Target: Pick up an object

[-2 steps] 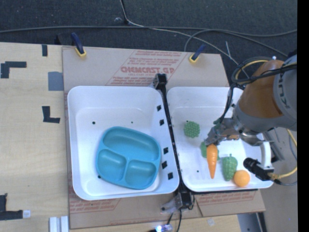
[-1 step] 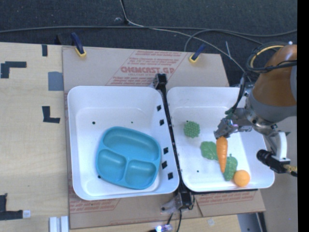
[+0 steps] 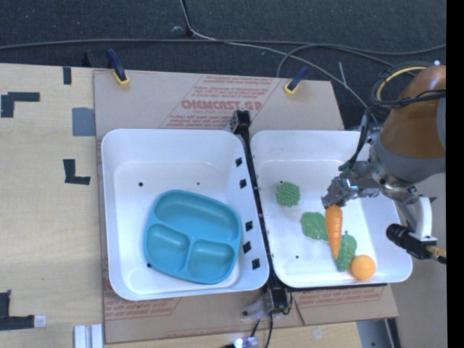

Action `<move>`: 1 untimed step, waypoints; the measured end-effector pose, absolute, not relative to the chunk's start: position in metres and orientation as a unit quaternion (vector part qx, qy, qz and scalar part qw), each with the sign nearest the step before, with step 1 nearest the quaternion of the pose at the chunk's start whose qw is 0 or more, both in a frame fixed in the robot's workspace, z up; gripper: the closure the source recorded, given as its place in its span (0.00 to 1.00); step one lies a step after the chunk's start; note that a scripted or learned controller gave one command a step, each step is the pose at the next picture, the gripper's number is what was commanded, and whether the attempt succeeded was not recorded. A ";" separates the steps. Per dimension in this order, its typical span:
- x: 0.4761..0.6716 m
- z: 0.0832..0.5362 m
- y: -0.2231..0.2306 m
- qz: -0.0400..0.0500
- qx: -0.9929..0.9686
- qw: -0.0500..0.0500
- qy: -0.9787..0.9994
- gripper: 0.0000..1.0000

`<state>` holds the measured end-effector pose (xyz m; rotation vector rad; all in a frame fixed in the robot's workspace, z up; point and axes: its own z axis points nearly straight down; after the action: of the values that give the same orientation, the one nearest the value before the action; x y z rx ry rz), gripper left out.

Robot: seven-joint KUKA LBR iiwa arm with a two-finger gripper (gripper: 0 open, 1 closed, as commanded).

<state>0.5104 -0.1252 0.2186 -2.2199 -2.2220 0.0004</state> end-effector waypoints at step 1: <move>0.499 0.224 -0.066 0.000 -0.705 0.001 -0.709 1.00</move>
<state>0.4987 -0.0658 0.2236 -2.2126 -2.2270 0.0001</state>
